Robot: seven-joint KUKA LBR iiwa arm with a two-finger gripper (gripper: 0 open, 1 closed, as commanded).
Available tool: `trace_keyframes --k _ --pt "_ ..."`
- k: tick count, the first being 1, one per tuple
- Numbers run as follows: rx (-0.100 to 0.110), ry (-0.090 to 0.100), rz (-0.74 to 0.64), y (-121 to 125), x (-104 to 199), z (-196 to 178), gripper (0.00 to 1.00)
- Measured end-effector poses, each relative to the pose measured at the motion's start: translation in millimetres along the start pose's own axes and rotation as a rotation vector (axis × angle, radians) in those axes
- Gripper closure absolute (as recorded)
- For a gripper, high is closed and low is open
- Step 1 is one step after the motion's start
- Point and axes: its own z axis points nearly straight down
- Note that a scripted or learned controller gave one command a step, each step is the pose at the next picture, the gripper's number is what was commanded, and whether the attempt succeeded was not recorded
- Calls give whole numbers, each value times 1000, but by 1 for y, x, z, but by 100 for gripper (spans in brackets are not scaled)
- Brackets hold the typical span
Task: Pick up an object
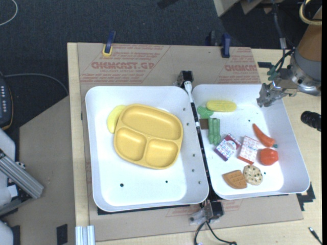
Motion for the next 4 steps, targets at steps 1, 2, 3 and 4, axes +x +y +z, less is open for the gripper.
trace_keyframes --k 1,2,3,4 --pt "0 1 -1 -14 52 -8 100" --pt "3 1 -1 -29 109 9 100" --pt "3 1 0 -38 157 20 100" --pt "-3 0 -1 -46 199 2 100"
